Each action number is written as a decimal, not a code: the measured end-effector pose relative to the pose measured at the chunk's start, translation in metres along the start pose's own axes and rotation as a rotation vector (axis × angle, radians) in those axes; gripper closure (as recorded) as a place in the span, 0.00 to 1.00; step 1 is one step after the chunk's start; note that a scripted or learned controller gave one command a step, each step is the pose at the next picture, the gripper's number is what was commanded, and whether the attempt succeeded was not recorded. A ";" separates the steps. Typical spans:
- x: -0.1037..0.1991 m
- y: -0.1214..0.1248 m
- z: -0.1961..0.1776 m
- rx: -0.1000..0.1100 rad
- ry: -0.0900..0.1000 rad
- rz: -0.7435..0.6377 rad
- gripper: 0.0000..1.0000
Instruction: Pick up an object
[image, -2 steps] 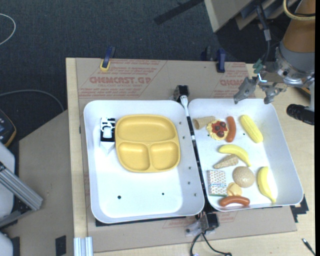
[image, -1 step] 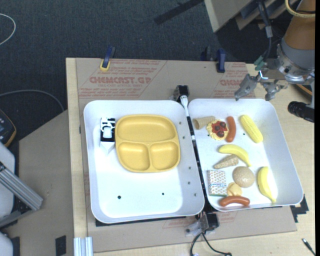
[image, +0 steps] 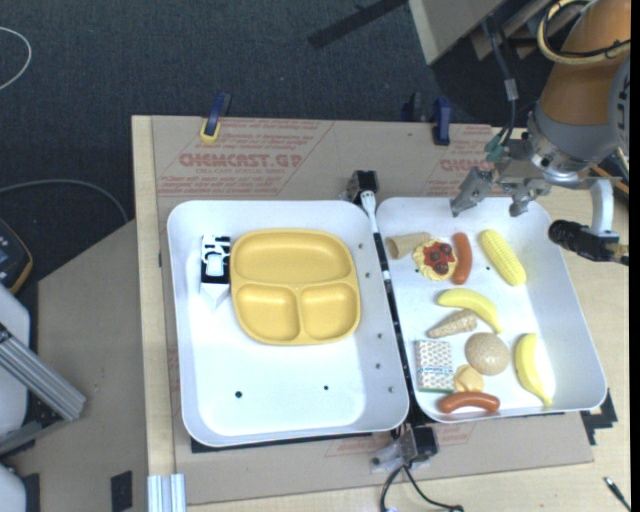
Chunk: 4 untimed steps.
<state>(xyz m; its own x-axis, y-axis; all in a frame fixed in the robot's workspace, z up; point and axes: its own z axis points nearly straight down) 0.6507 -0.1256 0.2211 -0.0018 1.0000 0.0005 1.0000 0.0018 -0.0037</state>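
left bin: holds yellow three-compartment tray, nothing in its wells; small black-and-white item just beside tray's left edge.
right bin: toy food, loosely spread.
top row: bread piece, pizza slice, upright sausage, corn cob.
middle: banana, cone.
bottom: cracker packet, round bun, second banana, sausage at near rim.
gripper: fingers spread apart, nothing between them, above right bin's far edge, near corn cob.
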 end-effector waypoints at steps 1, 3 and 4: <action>0.003 0.000 0.043 0.001 0.000 0.001 0.00; -0.002 0.002 0.137 -0.005 0.003 0.003 0.00; -0.003 0.005 0.120 -0.016 -0.002 0.000 1.00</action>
<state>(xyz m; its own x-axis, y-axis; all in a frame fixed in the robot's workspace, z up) 0.6551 -0.1287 0.1015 -0.0015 1.0000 -0.0016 0.9999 0.0015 0.0124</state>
